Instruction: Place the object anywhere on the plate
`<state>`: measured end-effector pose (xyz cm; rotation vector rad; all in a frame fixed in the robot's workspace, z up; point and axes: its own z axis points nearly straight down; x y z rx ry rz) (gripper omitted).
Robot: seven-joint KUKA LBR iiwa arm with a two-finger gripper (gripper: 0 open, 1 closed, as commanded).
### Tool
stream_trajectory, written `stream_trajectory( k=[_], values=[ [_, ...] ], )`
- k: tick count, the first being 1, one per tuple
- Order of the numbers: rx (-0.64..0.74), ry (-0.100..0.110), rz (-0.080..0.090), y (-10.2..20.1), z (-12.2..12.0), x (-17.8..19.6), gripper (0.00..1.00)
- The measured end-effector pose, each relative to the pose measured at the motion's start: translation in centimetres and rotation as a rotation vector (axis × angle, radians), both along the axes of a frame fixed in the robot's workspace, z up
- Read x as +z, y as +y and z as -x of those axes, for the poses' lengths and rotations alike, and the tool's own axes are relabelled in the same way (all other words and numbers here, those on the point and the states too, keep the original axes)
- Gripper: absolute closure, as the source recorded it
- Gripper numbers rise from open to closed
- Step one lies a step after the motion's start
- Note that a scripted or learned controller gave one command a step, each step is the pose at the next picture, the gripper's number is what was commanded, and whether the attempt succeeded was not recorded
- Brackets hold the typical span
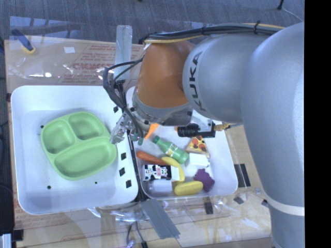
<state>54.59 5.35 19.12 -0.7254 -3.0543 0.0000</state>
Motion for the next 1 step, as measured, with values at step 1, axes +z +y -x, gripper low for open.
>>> stream_trajectory(
  k=[1],
  values=[
    [-0.002,-0.001,0.001,-0.12,-0.03,0.04,0.0]
  ],
)
